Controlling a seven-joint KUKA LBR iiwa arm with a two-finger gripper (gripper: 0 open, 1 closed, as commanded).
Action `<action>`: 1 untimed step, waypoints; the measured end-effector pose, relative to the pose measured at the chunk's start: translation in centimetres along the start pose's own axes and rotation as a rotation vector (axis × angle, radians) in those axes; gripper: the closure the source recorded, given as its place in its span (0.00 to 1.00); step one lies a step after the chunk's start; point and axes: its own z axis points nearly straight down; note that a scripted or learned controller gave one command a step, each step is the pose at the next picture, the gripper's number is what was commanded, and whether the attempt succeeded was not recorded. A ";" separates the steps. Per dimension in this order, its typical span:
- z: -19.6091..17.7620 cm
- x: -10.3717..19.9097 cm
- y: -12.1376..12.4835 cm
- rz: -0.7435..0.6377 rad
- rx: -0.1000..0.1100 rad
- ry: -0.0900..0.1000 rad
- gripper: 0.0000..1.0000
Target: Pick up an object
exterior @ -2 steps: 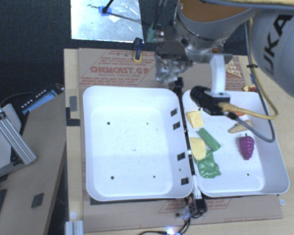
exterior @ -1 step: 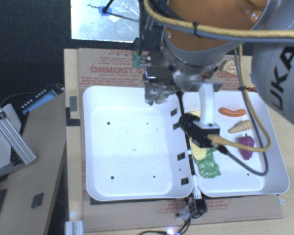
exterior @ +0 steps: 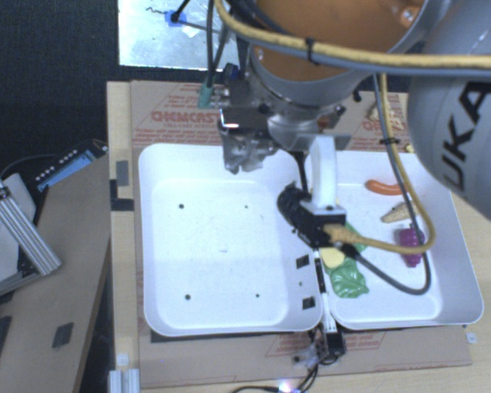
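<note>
1. The gripper (exterior: 247, 160) is seen above the far edge of the left bin (exterior: 188, 301), below the orange-banded arm (exterior: 335, 23); whether its fingers are open or closed cannot be told, and nothing is seen between them.
2. The right bin (exterior: 450, 301) lies to the gripper's right.
3. An orange sausage-shaped object (exterior: 384, 188) lies well right of the gripper.
4. A tan wedge (exterior: 395, 214) and a purple object (exterior: 409, 238) lie right and nearer the camera.
5. A green leafy object (exterior: 349, 281), touching a yellow piece (exterior: 333, 258), lies nearer still, just beside the bins' divider.
</note>
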 end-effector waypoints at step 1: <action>-6.1 -0.2 6.2 0.007 -0.008 0.001 1.00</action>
